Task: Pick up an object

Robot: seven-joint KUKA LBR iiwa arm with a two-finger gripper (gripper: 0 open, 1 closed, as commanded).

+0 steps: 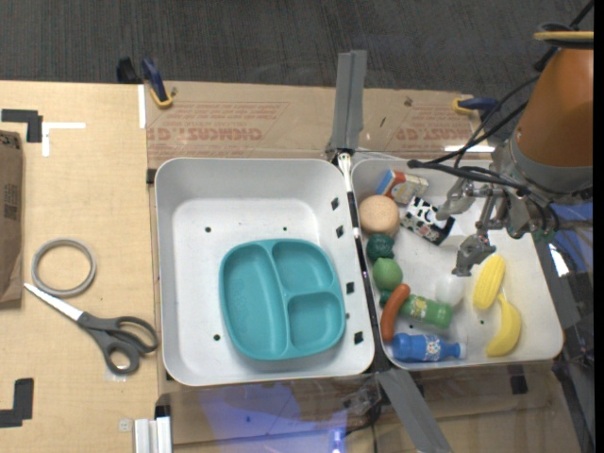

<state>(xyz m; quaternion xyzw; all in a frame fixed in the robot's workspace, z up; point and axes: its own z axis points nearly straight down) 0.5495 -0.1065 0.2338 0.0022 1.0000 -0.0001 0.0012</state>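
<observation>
One arm (552, 111) reaches down over the right bin (528, 347); its gripper (469, 253), seemingly spread and holding nothing, hovers beside the corn (488, 281).

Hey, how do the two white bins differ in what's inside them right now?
The left bin bears one thing, a teal divided plate; the right bin bears many small things, among them a banana, a corn cob, a blue bottle and a tan ball. The gripper hangs over the right bin, not over the left bin. Both are shallow, white, and sit side by side.
</observation>
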